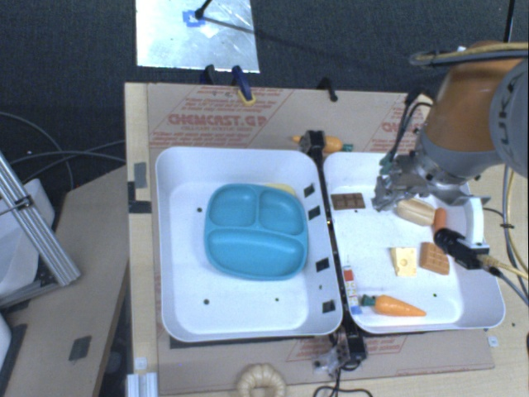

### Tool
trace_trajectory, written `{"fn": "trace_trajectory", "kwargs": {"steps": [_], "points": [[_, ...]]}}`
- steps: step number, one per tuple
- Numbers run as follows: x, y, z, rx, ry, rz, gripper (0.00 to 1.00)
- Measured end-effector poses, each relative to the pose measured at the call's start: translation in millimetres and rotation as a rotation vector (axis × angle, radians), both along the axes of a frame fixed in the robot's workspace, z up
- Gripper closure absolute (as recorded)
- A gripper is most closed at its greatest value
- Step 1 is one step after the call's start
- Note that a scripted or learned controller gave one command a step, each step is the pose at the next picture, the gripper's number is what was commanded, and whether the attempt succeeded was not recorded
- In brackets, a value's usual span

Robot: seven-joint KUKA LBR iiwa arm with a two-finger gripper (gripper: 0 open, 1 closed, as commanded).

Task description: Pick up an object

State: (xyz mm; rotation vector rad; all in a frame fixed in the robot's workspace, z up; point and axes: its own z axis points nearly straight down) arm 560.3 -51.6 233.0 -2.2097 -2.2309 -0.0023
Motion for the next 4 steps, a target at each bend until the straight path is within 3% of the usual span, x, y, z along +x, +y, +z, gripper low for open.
{"fn": "trace_trajectory", "kwargs": {"steps": [1,2,4], "points": [[-26,52,-13,0.0,0.002,0.0,1.0],[-57,98,0,0.001,0.0,0.0,1.0],[-56,87,-19,-0.002,0.001,-0.009,1.0]]}}
